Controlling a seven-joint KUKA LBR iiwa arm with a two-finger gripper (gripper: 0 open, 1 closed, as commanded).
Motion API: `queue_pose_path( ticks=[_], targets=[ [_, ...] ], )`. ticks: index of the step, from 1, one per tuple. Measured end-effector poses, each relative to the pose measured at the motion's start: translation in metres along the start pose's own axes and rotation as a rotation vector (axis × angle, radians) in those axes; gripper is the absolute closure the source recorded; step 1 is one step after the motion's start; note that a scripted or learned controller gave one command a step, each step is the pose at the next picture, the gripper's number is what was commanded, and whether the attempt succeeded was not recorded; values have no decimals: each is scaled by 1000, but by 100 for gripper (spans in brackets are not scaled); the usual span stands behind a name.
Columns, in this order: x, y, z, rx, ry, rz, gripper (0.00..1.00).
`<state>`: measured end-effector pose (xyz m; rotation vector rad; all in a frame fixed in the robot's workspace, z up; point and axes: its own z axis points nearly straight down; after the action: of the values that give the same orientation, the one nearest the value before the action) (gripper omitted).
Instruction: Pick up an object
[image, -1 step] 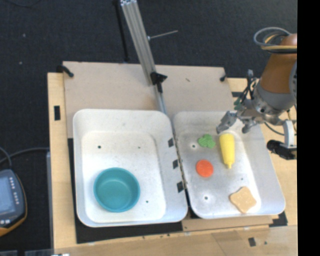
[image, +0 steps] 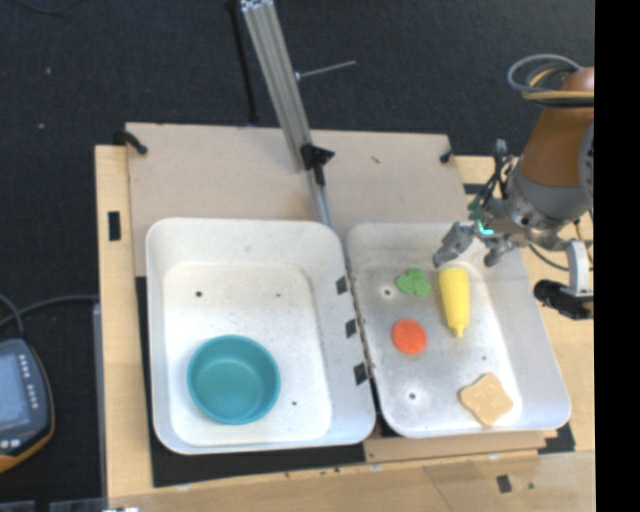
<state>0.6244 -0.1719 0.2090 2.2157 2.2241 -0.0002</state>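
Yellow toy corn cob (image: 455, 298), likely light, stiff, slick plastic; best pinched across its middle. Gripper (image: 471, 243) spread, just above its top end.

One fixed camera looks down at a slant on both white bins (image: 160, 300) from above.

Left bin (image: 170, 250) holds bowl (image: 233, 378), lower left. Right bin (image: 530, 340): corn (image: 455, 298) centre, leafy piece (image: 412, 283) left of it, round slice (image: 408, 337) below, bread (image: 486, 400) lower right. My end effector (image: 478, 243) above corn.
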Motion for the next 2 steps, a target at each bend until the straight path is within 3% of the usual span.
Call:
queue_pose_path(
  ticks=[2],
  targets=[
    [-6, -8, 107, 6, 1, 5, 0]
  ],
)
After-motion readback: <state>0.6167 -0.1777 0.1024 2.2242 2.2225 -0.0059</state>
